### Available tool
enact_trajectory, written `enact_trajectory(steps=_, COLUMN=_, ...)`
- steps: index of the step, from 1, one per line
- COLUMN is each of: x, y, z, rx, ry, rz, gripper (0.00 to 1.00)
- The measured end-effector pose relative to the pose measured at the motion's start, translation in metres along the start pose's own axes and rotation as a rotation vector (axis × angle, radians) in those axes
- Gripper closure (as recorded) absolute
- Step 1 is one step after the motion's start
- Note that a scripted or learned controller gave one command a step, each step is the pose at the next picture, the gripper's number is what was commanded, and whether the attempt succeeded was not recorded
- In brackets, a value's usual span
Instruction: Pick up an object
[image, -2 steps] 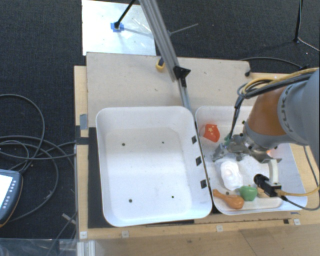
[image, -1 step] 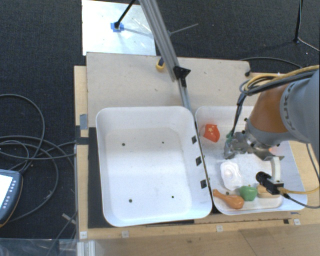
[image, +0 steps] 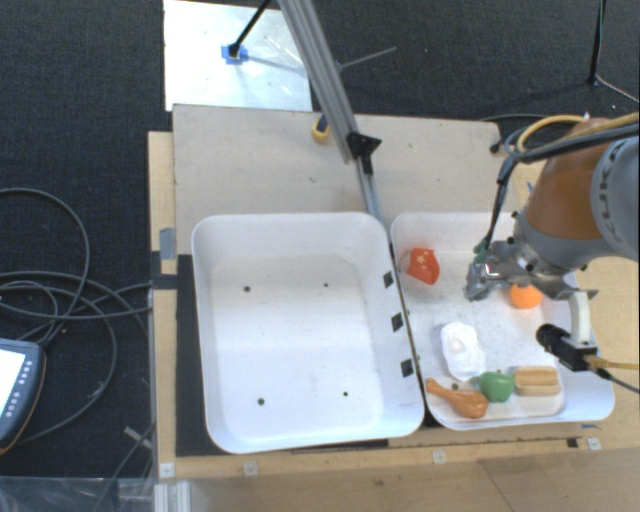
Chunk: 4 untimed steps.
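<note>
Nearest you, along the right bin's (image: 600, 405) front wall, lie an orange drumstick-shaped toy (image: 458, 398), a green apple (image: 495, 384) and a hot-dog bun (image: 537, 379), all in front of the hand (image: 484, 277). You cannot tell whether the hand is wide or narrow (it holds nothing visible). An orange ball (image: 525, 296) sits just beside it, a red piece (image: 423, 266) to its left, a white lump (image: 461, 349) before it.

Left bin (image: 220, 250) white, dark dots on floor. Right bin (image: 440, 228) white: red block (image: 423, 265) far left, orange ball (image: 525, 296), white lump (image: 461, 348), green apple (image: 496, 384), tan bun (image: 537, 380), orange-brown drumstick (image: 458, 397) near edge.
</note>
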<state>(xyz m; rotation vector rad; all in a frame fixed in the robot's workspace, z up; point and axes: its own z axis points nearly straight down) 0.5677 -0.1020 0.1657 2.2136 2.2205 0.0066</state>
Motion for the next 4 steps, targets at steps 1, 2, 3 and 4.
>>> enact_trajectory(steps=1, x=0.000, y=0.002, z=-0.054, rx=0.000, ry=0.000, rz=-0.002, gripper=1.00)
enact_trajectory(steps=2, x=0.050, y=-0.016, z=-0.048, rx=0.008, ry=0.004, rz=-0.007, gripper=1.00)
enact_trajectory(steps=3, x=0.108, y=-0.020, z=-0.053, rx=0.006, ry=0.004, rz=-0.009, gripper=1.00)
enact_trajectory(steps=4, x=0.156, y=-0.033, z=-0.050, rx=0.008, ry=0.004, rz=-0.007, gripper=1.00)
